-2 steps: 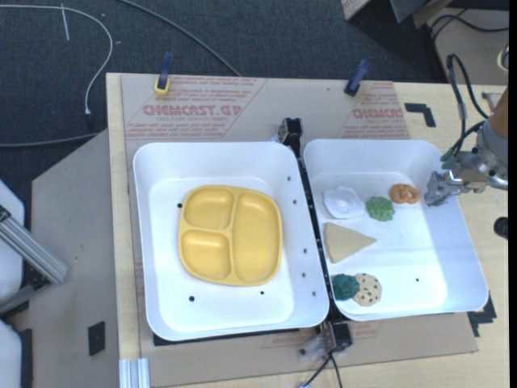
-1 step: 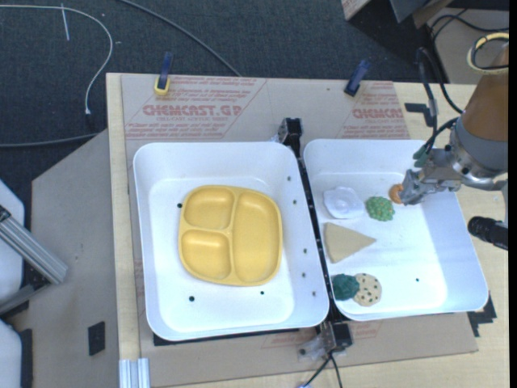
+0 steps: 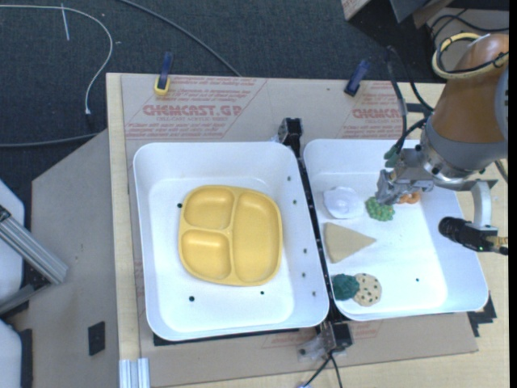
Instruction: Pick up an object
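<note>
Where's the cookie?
The cookie lies in the right bin, near its front left corner, touching a dark green toy on its left and just below the tan wedge.

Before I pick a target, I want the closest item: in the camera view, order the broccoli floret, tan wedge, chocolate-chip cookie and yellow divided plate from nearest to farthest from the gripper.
1. Broccoli floret, just below the gripper, right bin.
2. Tan wedge, right bin's middle.
3. Chocolate-chip cookie, right bin's near edge.
4. Yellow divided plate, left bin.
</note>
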{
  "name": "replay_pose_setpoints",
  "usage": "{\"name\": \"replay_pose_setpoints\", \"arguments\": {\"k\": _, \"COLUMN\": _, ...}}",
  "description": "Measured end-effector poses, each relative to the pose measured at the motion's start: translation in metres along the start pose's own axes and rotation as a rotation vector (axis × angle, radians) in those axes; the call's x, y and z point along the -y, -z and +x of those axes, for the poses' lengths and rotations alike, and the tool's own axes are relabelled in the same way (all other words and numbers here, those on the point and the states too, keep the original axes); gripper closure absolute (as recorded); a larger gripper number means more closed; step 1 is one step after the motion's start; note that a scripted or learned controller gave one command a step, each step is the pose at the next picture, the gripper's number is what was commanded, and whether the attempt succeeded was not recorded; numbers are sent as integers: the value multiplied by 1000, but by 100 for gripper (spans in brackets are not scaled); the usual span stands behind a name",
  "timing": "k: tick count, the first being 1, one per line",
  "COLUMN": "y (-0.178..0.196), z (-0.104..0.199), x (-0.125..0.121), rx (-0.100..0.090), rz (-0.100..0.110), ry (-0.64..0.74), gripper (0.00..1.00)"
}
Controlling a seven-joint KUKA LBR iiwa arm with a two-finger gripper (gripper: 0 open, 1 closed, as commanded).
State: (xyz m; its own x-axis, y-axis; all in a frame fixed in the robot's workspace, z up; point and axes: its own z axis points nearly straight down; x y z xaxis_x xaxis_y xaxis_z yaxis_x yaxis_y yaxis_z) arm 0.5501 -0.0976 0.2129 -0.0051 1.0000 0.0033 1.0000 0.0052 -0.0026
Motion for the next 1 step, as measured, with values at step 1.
{"name": "replay_pose_setpoints", "arguments": {"k": 1, "y": -5, "z": 58, "x": -1, "rx": -1, "rz": 0, "ry": -1, "gripper": 100}}
